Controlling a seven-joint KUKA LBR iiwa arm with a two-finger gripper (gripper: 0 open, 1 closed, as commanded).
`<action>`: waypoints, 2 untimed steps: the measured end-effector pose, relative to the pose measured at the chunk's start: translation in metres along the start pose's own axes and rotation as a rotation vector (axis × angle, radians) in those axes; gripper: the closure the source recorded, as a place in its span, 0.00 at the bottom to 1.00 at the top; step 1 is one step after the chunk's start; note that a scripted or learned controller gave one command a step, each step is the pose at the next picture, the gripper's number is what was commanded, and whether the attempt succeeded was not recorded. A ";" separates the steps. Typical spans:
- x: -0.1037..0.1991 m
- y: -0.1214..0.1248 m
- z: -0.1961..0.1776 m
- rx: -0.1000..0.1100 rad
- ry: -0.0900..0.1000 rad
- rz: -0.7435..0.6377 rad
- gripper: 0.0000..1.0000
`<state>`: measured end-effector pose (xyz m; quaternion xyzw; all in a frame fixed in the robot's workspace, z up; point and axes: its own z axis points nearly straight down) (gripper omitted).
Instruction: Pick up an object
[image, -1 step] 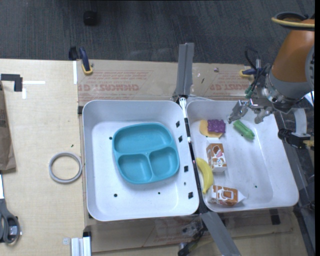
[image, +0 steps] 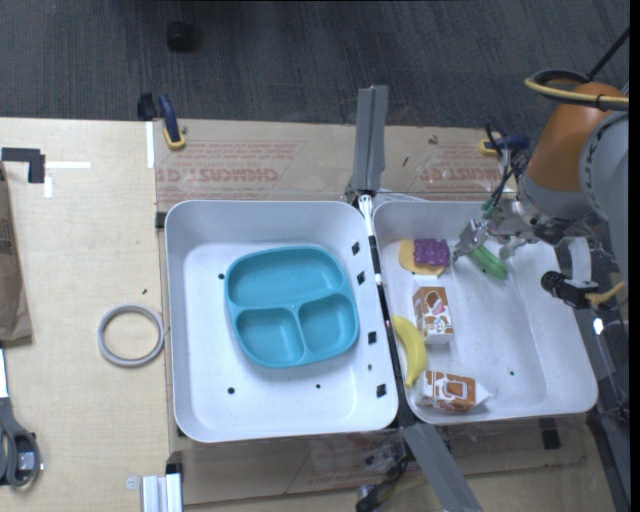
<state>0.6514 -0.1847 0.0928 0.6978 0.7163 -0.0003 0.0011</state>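
My gripper (image: 481, 246) hangs over the back of the right bin (image: 545, 345), reaching in from the right. A green object (image: 493, 265) lies right at the gripper's tip, touching or just beneath it; whether it is gripped is unclear. To the left of the gripper, a purple item (image: 432, 252) rests on a yellow one (image: 407, 258). A small printed carton (image: 432, 312), a banana (image: 408, 349) and a wrapped packet (image: 455, 391) lie along the bin's left side.
The left bin (image: 195, 385) holds a blue divided plate (image: 292, 305). A divider post (image: 369, 140) stands between the bins at the back. A grey ring (image: 131, 334) lies on the bench to the left. The right bin's middle and right floor is bare.
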 end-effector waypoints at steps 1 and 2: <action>-0.001 0.000 -0.010 -0.001 -0.002 -0.002 1.00; 0.051 0.009 -0.096 0.001 0.001 -0.022 1.00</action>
